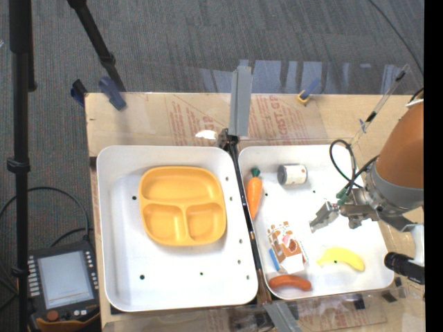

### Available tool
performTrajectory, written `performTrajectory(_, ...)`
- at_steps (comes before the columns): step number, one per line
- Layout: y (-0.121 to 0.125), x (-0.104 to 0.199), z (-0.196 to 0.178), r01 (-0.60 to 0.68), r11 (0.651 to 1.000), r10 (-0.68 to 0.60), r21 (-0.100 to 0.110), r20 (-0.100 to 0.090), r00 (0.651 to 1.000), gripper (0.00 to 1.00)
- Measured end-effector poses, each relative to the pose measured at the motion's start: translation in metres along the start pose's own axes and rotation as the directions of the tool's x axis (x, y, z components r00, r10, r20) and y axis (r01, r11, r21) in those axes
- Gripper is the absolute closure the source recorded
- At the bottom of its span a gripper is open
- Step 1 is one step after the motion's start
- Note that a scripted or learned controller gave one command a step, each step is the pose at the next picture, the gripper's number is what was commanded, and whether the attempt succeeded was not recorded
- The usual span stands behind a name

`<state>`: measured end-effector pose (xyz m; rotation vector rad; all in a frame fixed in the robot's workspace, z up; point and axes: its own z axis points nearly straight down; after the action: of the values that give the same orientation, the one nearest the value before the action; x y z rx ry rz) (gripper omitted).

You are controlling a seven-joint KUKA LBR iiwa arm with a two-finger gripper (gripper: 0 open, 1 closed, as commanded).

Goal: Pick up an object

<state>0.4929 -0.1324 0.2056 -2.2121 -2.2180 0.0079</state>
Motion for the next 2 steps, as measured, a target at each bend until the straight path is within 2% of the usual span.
performTrajectory(1,0.048,0.015,0.121,-0.097,0.995,0.097,-0.004,0.0,0.995,0.0)
performTrajectory(2,-0.016,0.026,0.12,0.117,0.993,-0.117,-0.006,0.006,0.993,0.0)
